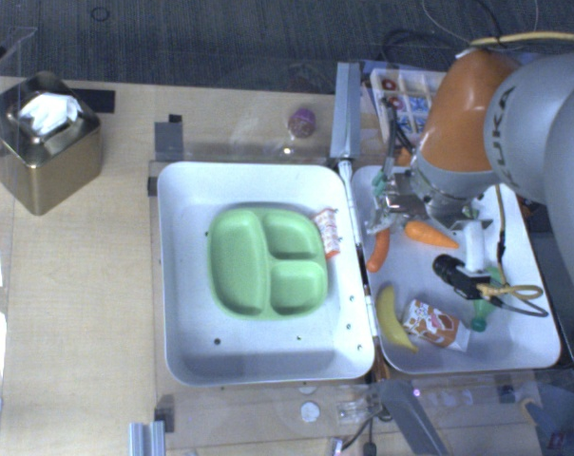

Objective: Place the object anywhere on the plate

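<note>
Hanging low over the upper left part of the right bin, the pincer sits close to the wall shared with the left bin. From this slant I cannot tell whether it is clenched or released, and nothing can be seen gripped in it. Just below it a small orange-red carrot lies along that wall, the nearest loose thing. A larger carrot lies just to its right, under the wrist of the arm. Toward the front of the same bin a banana curves beside a red and white carton, both well clear of the pincer. The green divided plate rests in the middle of the left bin, and a small red and white packet lies against its right rim. On the worktop a brown tissue box stands far left and a small purple thing lies behind the bins. A printed leaflet lies under the arm.
</note>
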